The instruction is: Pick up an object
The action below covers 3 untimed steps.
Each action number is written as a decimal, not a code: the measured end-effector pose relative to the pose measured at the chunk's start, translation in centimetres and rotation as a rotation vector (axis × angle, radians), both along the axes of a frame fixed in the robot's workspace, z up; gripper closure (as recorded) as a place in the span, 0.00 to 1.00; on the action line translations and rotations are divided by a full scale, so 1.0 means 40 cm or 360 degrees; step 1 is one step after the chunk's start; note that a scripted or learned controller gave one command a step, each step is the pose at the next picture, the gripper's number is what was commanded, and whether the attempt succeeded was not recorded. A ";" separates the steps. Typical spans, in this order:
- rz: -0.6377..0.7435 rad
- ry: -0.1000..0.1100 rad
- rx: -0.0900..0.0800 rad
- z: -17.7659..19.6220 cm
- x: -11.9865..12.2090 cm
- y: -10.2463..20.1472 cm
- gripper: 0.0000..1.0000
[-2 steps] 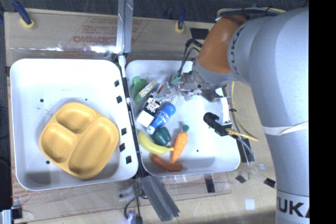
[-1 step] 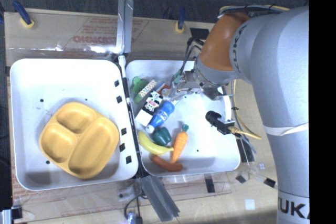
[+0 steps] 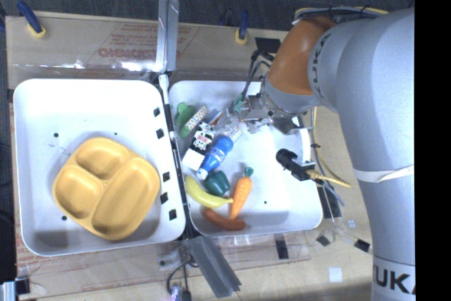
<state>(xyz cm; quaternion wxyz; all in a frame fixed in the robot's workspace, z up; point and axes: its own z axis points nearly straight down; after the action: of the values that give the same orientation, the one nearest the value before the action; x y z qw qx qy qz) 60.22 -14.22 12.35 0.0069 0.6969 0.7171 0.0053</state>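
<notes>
The claw, grip state impossible to tell, hangs just above the blue bottle, apparently lining up a pick from the toys crowded below it.

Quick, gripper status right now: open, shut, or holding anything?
Gripper: cannot be told whether it is open or shut. It sits low in the right bin, just above the blue bottle; no object visibly held.

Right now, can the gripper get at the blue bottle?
Probably yes. The gripper hovers just up-right of the blue bottle, whose top side is uncovered; the green pepper crowds its lower end.
</notes>
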 end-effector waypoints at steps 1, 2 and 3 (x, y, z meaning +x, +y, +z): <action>0.0179 -0.0022 -0.0015 -0.041 -0.015 0.073 0.00; 0.0189 -0.0014 -0.0006 -0.012 -0.015 0.078 1.00; 0.0189 -0.0013 -0.0007 -0.013 -0.015 0.078 0.00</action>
<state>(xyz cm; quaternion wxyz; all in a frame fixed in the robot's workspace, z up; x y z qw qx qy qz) 59.61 -11.12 11.84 0.0110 0.6532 0.7571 0.0069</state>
